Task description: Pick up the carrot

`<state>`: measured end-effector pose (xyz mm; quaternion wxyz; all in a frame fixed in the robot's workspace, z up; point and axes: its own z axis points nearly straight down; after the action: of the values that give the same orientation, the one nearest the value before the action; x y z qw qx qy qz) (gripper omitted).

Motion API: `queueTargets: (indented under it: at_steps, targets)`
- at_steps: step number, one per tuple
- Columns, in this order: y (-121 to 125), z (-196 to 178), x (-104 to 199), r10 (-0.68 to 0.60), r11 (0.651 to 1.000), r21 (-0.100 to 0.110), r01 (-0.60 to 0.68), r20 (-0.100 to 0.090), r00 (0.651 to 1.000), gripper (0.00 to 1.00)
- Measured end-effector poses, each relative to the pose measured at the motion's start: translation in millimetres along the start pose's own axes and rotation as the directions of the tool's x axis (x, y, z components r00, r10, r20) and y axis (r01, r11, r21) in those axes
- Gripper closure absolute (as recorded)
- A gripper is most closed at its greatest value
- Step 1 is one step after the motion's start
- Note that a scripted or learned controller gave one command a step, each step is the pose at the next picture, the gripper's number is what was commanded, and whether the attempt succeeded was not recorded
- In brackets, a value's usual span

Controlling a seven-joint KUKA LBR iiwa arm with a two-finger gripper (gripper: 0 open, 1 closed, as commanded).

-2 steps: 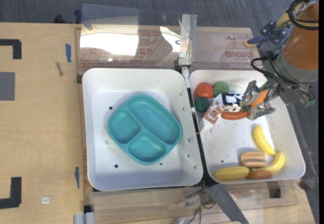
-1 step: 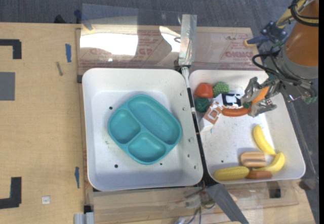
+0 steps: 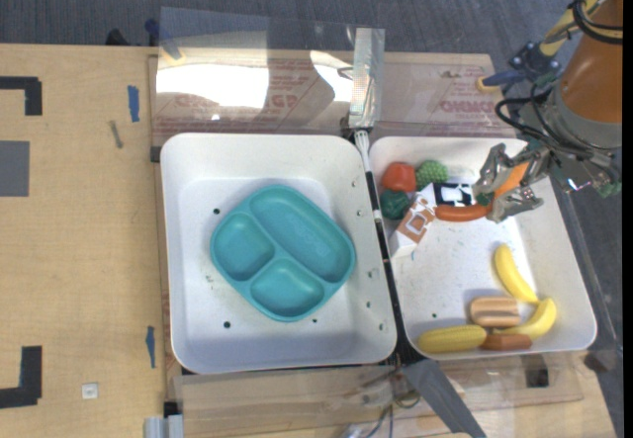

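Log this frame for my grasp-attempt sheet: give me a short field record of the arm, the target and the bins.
gripper: over the right bin's upper part, at the carrot's right end
carrot: lying flat in the right bin, not visibly lifted
near carrot: tomato, broccoli
lower right bin: bananas, hot dog
left bin: holds teal divided plate
grasp: cannot confirm

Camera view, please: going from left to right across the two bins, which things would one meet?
Teal divided plate in the left bin → red tomato → green broccoli → carrot → gripper at the carrot's right end. The bananas and hot dog nearer the front overlap these, so I leave them out.
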<state>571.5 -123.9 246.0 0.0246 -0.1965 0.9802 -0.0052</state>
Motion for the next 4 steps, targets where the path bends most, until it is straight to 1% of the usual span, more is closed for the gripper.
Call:
queueTargets:
  at_steps: [1,2,3,4]
  targets:
    - [-38,15,24,-0.368,0.930,-0.031,0.367,-0.030,0.930,1.00]
    - [-98,-112,2,-0.492,0.871,-0.024,0.491,-0.023,0.871,1.00]
    - [-70,-26,71,-0.353,0.935,-0.038,0.352,-0.035,0.935,1.00]
    - [-84,-153,56,-0.353,0.936,-0.020,0.353,-0.027,0.935,1.00]
